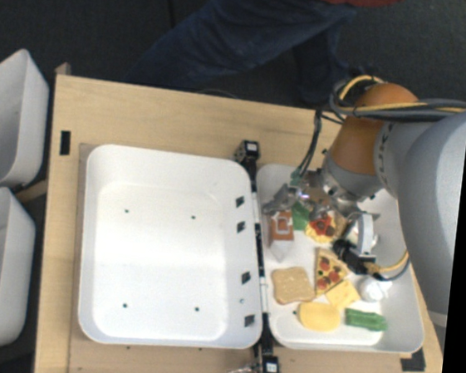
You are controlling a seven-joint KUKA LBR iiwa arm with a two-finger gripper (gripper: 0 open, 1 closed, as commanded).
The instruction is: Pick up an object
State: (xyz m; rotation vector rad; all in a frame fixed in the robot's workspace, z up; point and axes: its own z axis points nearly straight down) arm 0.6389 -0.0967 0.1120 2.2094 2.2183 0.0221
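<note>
My gripper (296, 200) is low over the far left part of the right bin (396, 330), under the orange-banded wrist. Right below it lie a small brown and white block (282, 227), a green piece (300, 217) and a red piece (322, 227). Nothing shows clearly as held by it. Nearer the front of the bin lie a pizza slice (330, 270), a slice of toast (292, 285), a yellow disc (319, 318), a green pickle (366, 319) and a white ball (371, 289).
The left bin (159, 248) sits beside the right one, with a black-clipped divider (253, 242) between them. The grey arm (421, 186) covers the right bin's far right side. A yellow cable (393, 267) trails over the toys.
</note>
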